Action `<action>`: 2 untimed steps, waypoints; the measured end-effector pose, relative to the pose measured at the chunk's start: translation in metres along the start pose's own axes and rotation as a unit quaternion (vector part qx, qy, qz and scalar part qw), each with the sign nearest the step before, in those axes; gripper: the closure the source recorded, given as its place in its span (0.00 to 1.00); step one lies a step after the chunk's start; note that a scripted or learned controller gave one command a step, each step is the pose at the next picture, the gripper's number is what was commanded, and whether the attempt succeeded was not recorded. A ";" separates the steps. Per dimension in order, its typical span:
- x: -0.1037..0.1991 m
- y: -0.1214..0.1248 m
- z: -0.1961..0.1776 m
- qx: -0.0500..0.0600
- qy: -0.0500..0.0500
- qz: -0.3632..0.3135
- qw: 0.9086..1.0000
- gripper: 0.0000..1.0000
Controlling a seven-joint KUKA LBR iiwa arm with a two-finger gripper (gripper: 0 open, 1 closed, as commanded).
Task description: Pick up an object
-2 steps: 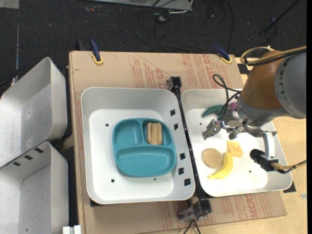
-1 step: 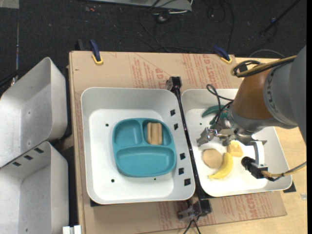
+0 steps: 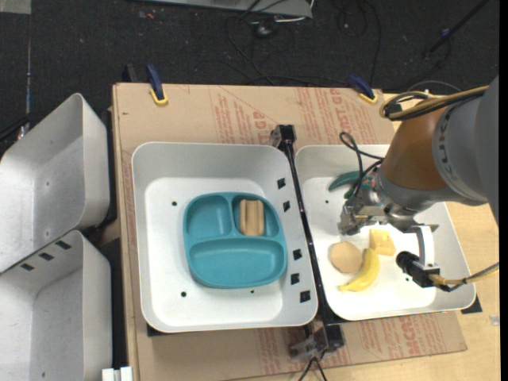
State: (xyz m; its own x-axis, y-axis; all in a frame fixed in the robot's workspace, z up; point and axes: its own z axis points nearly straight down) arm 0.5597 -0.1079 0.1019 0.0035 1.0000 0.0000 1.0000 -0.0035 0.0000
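Two shallow white plastic bins sit side by side on a cardboard-covered bench, seen from above at a slant. The pincer (image 3: 355, 217) hangs low in the right bin (image 3: 452, 236), its grey arm with the orange band reaching in from the right. Whether the pincer is apart or together cannot be told. Just below it lie three candidates: a curved yellow banana (image 3: 363, 274), a round tan piece (image 3: 344, 256) and a pale yellow block (image 3: 382, 242), all close together. Nothing looks lifted yet; this seems the approach step. Next, the pincer likely needs to settle squarely over one smooth item. Well to its left, the other bin (image 3: 155, 236) holds a glossy teal divided plate (image 3: 230, 252) with a tan ridged piece (image 3: 251, 217) in one compartment.
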 end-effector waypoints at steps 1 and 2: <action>-0.002 0.010 -0.058 -0.002 -0.001 -0.003 1.000 1.00; -0.008 0.009 -0.102 -0.003 -0.001 -0.003 1.000 1.00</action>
State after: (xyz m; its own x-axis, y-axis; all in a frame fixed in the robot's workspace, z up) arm 0.5689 -0.1158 0.2040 -0.0020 1.0000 -0.0018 1.0000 0.0020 0.0054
